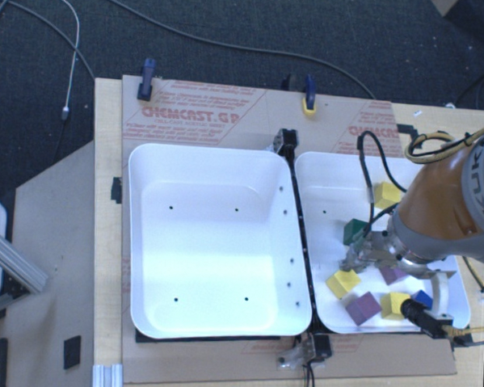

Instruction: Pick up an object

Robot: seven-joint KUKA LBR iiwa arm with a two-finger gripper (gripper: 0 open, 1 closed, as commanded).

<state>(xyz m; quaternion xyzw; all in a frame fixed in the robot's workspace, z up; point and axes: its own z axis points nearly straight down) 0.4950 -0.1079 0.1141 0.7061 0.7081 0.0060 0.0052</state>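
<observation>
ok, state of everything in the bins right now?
gripper: low in the right bin, among the blocks
green block: loose, beside the gripper
yellow block: loose, near front
purple block: loose, near front
left bin: upright on the bench

Two bins side by side, left bin [143, 224] beside right bin [323, 193], blocks [364, 307] scattered in the right bin beneath my arm [439, 211]

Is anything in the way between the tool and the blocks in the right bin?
Nothing visible. The tool is already low in the right bin, beside the green block and above the yellow block, with no visible obstruction between.
</observation>
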